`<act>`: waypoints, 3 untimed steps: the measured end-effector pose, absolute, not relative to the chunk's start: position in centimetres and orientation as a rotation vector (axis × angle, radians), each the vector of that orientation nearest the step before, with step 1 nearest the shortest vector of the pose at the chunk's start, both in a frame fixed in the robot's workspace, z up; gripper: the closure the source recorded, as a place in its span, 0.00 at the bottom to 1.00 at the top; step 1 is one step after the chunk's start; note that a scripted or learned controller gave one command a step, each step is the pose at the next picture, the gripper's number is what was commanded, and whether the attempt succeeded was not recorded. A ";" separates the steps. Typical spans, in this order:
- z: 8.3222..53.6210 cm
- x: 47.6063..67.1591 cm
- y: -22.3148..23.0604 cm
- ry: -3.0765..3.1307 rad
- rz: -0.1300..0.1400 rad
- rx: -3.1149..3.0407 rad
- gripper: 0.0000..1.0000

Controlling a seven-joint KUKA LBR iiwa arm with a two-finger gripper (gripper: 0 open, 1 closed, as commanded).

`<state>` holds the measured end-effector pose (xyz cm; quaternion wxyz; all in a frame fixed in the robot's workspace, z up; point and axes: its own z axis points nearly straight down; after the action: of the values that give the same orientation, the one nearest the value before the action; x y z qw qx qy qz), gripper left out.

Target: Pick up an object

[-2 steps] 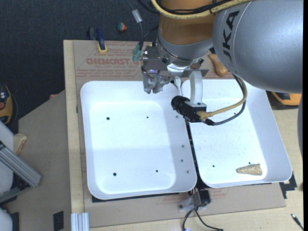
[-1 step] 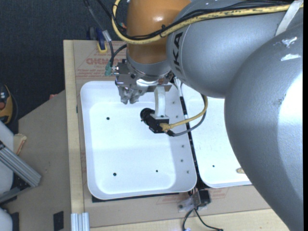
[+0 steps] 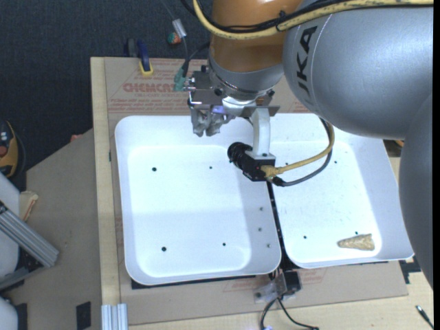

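A small tan, rough-edged object (image 3: 356, 242) lies near the front right corner of the right bin (image 3: 323, 253). My gripper (image 3: 207, 125) hangs over the back edge of the left bin (image 3: 137, 205), far from the tan object and to its upper left. Its short grey fingers point down close together, and nothing shows between them. The grey arm with its orange band fills the top right and hides the back of the right bin.
A black fitting with a yellow cable (image 3: 249, 162) hangs below the wrist over the seam between the bins. The bins rest on a cardboard sheet (image 3: 110, 95). Metal rails (image 3: 27, 236) stand at the left edge.
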<state>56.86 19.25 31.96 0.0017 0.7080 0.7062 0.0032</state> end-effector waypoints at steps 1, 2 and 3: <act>26.7 56.8 22.6 2.228 -0.010 2.221 1.00; 32.2 57.7 12.0 2.206 0.005 2.229 1.00; 31.6 62.5 18.6 2.225 0.007 2.214 1.00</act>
<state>62.51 18.62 31.63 0.0012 0.7053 0.7089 0.0024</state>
